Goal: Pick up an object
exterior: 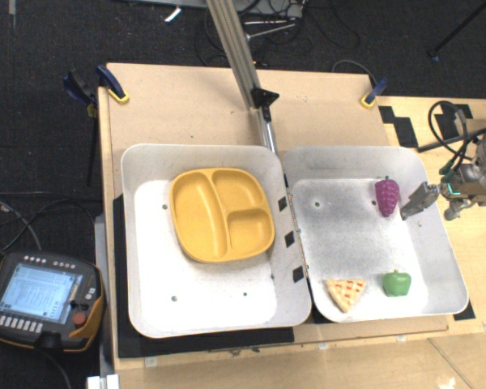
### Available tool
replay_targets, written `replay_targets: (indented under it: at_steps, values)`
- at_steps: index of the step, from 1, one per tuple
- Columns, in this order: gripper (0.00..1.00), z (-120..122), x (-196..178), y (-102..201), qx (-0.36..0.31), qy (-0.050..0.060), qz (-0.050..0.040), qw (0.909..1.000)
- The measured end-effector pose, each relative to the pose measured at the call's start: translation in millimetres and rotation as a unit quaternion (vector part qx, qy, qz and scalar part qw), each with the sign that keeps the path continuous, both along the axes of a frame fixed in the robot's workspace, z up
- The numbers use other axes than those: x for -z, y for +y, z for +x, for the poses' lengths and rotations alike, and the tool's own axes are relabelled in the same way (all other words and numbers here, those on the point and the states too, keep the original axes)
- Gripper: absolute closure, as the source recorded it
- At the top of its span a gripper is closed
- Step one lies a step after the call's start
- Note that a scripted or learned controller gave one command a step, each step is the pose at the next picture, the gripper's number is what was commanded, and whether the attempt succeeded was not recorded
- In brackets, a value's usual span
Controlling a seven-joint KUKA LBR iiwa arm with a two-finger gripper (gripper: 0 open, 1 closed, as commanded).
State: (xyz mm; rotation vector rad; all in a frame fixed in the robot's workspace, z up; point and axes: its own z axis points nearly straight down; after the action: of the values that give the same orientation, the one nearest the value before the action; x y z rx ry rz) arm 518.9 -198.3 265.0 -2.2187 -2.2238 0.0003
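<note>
Right bin (437, 294) | I see grapes (386, 195) near its right wall, gripper (437, 202) just beside, fingers spread, holding nothing | likely light, bumpy, stiff plastic; I'd pinch across the middle

Grey metal wrist (468, 186) at right edge, dark grey fingers (418, 201) (teal spot behind), black cables (454, 128)

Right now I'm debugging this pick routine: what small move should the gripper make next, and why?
Probably ease the gripper left toward the purple grapes: it hangs open at the right bin's edge, holding nothing, and the grapes lie closest.
</note>
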Motion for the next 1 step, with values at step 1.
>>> replay_targets:
  at_steps: [1]
  values:
    - [0.0,0.0,-0.1,0.0,0.0,0.0,0.0,1.0]
